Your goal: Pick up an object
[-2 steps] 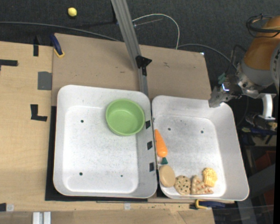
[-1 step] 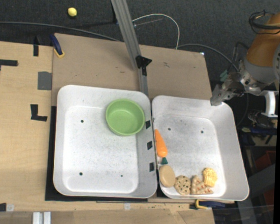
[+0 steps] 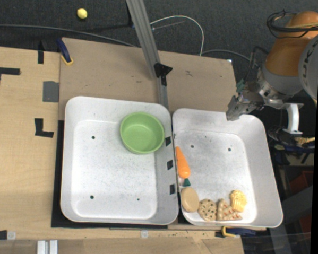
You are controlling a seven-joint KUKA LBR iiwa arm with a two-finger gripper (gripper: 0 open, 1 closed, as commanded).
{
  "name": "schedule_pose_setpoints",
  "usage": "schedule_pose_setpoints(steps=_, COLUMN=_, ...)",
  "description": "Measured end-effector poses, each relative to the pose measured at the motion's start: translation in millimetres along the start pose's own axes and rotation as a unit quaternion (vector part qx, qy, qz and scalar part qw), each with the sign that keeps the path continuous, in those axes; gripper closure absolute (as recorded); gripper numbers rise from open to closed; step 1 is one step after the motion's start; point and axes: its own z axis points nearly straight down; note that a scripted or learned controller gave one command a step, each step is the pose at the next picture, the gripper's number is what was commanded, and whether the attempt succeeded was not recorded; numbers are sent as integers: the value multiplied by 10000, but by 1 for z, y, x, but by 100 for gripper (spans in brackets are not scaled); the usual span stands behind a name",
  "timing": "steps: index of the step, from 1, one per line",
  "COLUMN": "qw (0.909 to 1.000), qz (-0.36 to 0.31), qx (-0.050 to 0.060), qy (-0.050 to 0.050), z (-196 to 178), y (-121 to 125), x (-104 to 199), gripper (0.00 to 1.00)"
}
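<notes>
Gripper (image 3: 235, 113) over right bin's (image 3: 254, 129) far rim, grip state not discernible; carrot (image 3: 182, 162), cookie (image 3: 207, 208) near front; green bowl (image 3: 142, 132) left.

1. Legible text, labels, brands, numbers, signs: none were readable.
2. Arm (image 3: 298, 49), at the right edge: dark characters showed on its grey casing, cut off by the frame and too partial to read.
</notes>
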Motion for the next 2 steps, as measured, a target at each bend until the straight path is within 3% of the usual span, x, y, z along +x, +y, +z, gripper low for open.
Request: schedule_pose_setpoints(steps=2, qw=10000, qz=-2, qx=15, qy=-3, z=17, y=-12, x=97, gripper=100)
